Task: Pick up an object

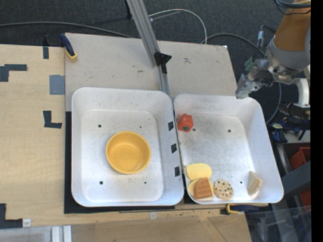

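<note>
The right bin (252,115) holds a small red pepper-like toy (185,122) near its upper left corner. Along its front edge lie a pale yellow piece (199,171), a tan toast-like piece (203,189), a round speckled cookie (223,189) and a cream wedge (254,183). A yellow bowl (128,152) sits in the left bin (86,110). My gripper (243,91) hangs above the right bin's upper right corner, off its rim, with nothing visible in it.
A slanted metal pole (146,26) crosses the bench behind the bins and ends at the divide between them. Cables (202,26) lie on the dark floor behind. A yellow-and-blue clamp (68,47) grips the bench's back left corner.
</note>
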You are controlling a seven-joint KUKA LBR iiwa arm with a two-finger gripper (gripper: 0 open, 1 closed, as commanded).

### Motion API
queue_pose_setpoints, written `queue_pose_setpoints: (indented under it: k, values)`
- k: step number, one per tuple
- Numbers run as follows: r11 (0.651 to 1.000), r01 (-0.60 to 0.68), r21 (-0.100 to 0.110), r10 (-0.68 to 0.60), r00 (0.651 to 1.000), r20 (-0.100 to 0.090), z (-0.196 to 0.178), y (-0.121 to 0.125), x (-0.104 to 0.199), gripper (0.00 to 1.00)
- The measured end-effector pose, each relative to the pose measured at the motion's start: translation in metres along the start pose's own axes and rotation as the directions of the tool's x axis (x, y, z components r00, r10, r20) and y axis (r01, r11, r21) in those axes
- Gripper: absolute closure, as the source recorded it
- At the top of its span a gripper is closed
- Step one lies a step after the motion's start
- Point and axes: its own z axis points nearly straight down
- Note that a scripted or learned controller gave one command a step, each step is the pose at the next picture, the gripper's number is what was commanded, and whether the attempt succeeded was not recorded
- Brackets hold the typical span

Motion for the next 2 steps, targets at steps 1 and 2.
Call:
queue_pose_setpoints:
  k: [1,2]
  values:
    - [1.0,0.003,0.006,-0.003,1.0,-0.002,0.01,0.009,0.05,1.0]
    - [1.0,0.005,0.006,-0.005,1.0,-0.003,0.016,0.01,0.114,1.0]
